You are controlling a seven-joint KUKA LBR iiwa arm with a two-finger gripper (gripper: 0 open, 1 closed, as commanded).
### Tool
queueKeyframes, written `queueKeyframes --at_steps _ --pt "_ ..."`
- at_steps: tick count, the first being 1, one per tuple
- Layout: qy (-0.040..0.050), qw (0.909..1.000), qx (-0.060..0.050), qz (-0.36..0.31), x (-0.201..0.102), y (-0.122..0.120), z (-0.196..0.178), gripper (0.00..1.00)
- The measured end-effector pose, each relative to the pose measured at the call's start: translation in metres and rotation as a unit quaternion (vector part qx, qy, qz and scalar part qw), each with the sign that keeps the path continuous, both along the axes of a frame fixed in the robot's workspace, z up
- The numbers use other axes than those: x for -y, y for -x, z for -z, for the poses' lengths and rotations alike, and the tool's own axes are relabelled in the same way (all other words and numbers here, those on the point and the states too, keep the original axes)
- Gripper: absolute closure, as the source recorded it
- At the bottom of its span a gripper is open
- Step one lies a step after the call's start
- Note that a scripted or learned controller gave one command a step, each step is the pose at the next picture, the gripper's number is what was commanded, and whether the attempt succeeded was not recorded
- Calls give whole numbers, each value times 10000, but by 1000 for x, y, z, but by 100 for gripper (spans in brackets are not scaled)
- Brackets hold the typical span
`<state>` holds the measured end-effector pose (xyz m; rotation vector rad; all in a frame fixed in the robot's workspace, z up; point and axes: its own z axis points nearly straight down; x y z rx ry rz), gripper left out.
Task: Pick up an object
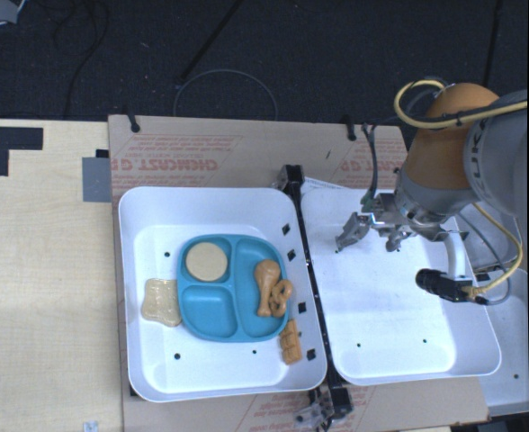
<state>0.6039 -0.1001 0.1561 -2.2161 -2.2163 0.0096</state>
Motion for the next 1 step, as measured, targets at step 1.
queueKeyframes --at_steps 1 --pt "-2 10000 12 -3 -3 5 44 0"
